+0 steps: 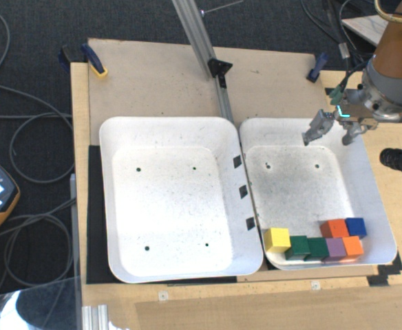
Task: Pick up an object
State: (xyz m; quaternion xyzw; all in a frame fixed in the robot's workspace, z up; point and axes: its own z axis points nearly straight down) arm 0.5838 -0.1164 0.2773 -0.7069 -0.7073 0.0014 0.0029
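My claw (333,132) hangs over the far right corner of the right bin (366,177), its 2 fingers spread apart with nothing between them. The blocks sit well apart from me along that bin's near edge: yellow block (278,238), green blocks (307,247), purple block (335,248), orange blocks (345,238) and blue block (356,226).

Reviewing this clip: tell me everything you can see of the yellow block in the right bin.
The yellow block is a small, plain cube, evenly coloured, possibly painted wood or plastic. It sits flat on the floor of the right bin, near the front wall, leftmost in the cluster of blocks. Its right side meets or nearly meets the dark green block. The gripper hangs far from it, above the bin's back edge.
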